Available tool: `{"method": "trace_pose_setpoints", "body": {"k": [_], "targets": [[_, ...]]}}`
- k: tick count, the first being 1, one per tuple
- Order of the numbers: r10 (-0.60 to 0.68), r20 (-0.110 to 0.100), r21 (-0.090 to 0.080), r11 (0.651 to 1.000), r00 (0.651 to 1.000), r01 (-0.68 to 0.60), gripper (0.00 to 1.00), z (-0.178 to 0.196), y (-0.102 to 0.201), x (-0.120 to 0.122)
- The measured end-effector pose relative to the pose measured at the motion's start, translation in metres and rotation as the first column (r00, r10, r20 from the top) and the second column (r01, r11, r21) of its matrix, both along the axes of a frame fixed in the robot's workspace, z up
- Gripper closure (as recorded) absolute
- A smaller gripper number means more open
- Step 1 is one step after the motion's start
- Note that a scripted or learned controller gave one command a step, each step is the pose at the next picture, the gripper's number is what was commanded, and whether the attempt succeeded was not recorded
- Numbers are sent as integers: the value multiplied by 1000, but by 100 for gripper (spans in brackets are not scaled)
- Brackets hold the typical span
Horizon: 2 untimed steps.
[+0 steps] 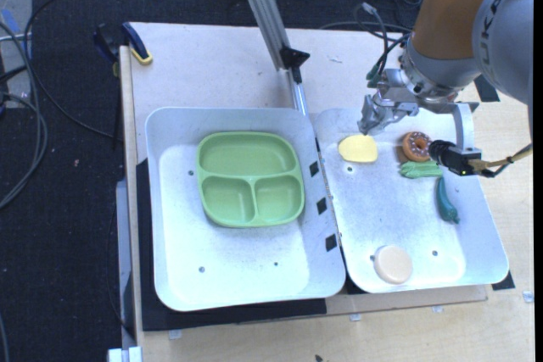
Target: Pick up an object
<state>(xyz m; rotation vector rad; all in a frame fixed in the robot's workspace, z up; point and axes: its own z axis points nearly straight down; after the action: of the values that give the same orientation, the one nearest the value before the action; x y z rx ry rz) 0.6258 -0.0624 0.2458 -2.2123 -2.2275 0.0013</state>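
Note:
In the right bin lie a yellow lemon-shaped piece, a brown sprinkled donut, a light green bean pod, a dark green pepper and a pale round biscuit. My gripper hangs over the bin's far left corner, just above and behind the yellow piece. Nothing shows between its fingertips.
The left bin holds a green divided plate. A slanted metal pole runs down to the bins' far edge. A black-and-yellow tool lies at the bench's far left corner. Cables trail on the dark floor.

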Motion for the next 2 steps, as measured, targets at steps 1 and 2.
{"method": "trace_pose_setpoints", "body": {"k": [1, 2], "targets": [[0, 1, 0, 1000, 1000, 0, 100, 4, 47, -11], [-1, 1, -1, 1000, 1000, 1, 100, -8, 101, -10]]}}
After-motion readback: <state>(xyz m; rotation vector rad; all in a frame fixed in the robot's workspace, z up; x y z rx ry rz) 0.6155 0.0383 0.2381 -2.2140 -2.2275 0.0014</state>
